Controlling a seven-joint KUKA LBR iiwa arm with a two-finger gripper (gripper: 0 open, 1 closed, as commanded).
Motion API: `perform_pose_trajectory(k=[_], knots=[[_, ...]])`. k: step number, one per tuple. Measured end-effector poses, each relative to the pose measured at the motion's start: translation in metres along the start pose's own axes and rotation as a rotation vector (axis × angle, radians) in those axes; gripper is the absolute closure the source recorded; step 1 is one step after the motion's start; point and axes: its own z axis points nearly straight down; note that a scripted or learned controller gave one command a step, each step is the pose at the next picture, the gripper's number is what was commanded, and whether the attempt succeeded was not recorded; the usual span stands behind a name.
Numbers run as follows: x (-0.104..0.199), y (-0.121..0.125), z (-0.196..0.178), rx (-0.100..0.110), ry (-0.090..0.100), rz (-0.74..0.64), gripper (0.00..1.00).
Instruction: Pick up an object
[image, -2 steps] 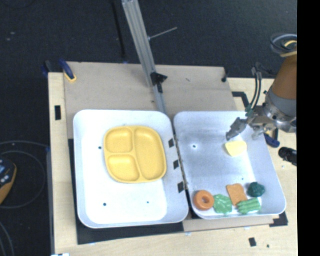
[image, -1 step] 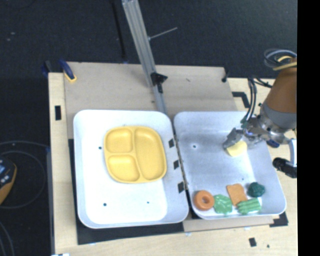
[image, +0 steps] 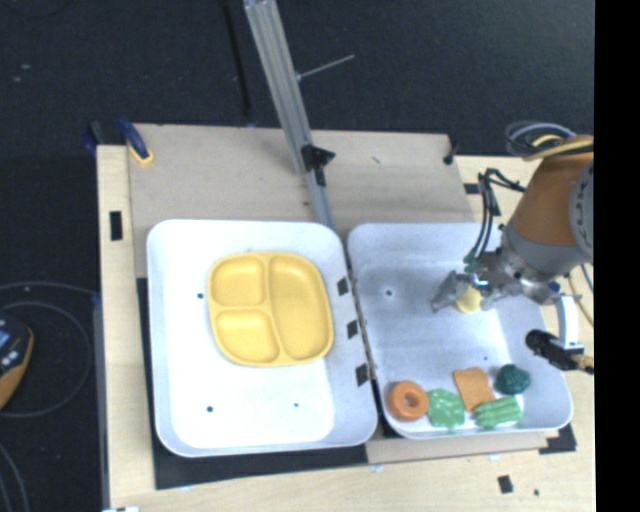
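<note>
Camera view: gripper (image: 462, 296) near right bin's (image: 400, 330) far wall.

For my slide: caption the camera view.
Gripper over a yellow object in the right bin; yellow tray in the left bin.

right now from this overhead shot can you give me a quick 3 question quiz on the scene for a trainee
1. True or false: the yellow divided plate lies in the left bin.
2. Which item sits nearest the front left corner of the right bin? A) orange ring B) dark green piece C) orange block
3. Fill in: the gripper hangs over the ____ bin, beside a small yellow object.

Key: 1 true. 2 A. 3 right.
</note>
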Motion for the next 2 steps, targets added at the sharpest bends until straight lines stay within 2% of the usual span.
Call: perform_pose_trajectory(k=[1, 2], knots=[[-0.002, 0.002, -0.015, -0.008, -0.002, 0.002, 1.00], [0.007, 0.002, -0.072, -0.009, -0.002, -0.004, 1.00]])
